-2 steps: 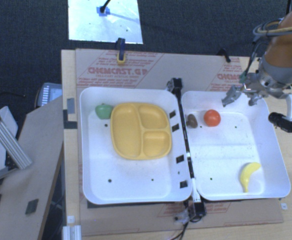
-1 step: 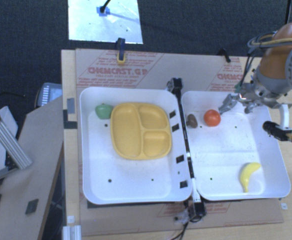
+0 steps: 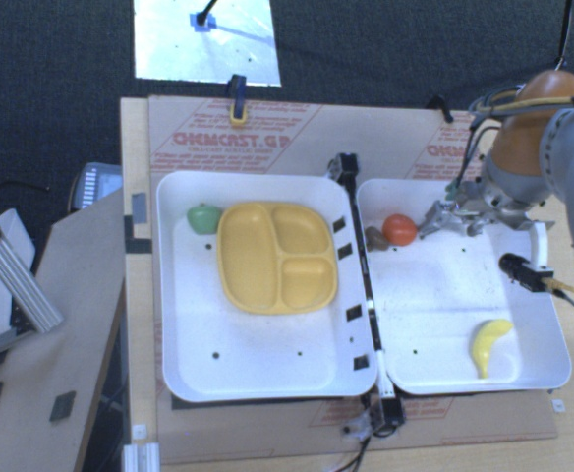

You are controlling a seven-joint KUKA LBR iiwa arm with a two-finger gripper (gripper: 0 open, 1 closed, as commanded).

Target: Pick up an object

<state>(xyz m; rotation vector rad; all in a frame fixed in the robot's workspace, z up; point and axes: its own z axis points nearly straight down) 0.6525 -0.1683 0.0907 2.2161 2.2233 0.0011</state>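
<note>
A red-orange tomato-like ball (image 3: 399, 229) lies at the back left of the right bin (image 3: 444, 283), with a small brown object (image 3: 373, 236) touching its left side. My gripper (image 3: 432, 223) reaches in from the right and sits low, just right of the ball; contact is unclear. Nothing shows as held. A yellow banana (image 3: 488, 344) lies at the front right of the same bin. In the left bin (image 3: 184, 342) a yellow divided plate (image 3: 275, 257) lies flat, and a green apple-like fruit (image 3: 203, 218) rests against the plate's back left edge.
A black hinge strip (image 3: 359, 264) runs between the two bins. The grey arm with its orange band (image 3: 552, 91) hangs over the right bin's back right corner, cables trailing. Cardboard (image 3: 267, 141) lies under both bins.
</note>
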